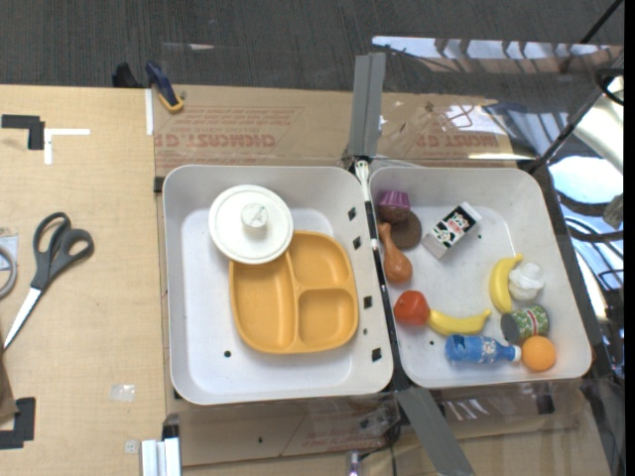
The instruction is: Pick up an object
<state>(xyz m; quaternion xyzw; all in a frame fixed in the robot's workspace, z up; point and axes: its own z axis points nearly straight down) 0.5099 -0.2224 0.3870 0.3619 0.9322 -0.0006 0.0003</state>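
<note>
The right bin [556, 236] holds several small items. A purple piece [394, 202], a brown round piece [405, 230] and a tan drumstick [397, 262] lie along its left wall. A black-and-white carton [452, 230] sits near the middle. Toward the front lie a red tomato [411, 307], a yellow banana [459, 319], a blue bottle [481, 349], a green can [526, 321] and an orange ball [539, 354]. A second banana [500, 282] curves beside a white lump [526, 282] at the right.
The left bin [189, 296] holds a yellow divided plate [295, 300] with a white round lid [251, 223] over its far corner. Scissors [45, 258] lie on the bench far left. A blue clamp [164, 86] sits at the cardboard's back edge.
</note>
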